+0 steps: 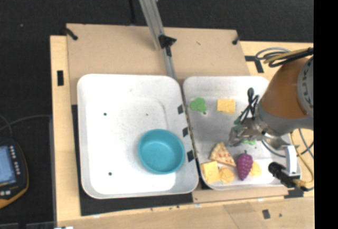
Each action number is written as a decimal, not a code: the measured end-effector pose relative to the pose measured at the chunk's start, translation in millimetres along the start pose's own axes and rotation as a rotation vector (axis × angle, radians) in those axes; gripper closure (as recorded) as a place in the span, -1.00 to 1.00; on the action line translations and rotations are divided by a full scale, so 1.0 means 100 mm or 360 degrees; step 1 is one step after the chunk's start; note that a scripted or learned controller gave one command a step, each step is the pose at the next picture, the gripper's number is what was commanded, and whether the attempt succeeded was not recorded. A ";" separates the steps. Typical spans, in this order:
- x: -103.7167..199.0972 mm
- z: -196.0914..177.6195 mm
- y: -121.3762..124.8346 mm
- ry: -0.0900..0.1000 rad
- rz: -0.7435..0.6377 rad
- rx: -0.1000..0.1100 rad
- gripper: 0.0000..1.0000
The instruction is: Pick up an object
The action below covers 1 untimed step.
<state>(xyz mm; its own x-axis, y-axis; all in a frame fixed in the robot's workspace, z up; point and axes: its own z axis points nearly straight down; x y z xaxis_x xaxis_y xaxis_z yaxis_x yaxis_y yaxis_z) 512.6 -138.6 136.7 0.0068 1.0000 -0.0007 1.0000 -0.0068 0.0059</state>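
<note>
Purple grapes (pixel 244 165) are lying at six o'clock, just beside the claw (pixel 242 135), which is hovering; its grip state I cannot tell.

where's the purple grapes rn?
The purple grapes lie in the right bin, near its front edge, just right of the pizza slice and below the gripper.

Claw (pixel 240 135) hovers above pizza slice (pixel 222 155).
</note>
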 end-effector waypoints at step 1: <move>-0.10 -0.49 -0.02 -0.0003 -0.0001 -0.0003 1.00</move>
<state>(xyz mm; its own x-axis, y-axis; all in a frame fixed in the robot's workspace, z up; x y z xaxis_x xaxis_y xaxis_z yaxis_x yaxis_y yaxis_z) 510.1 -148.7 186.1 0.0061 1.0000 -0.0027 1.0000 -0.0061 0.0075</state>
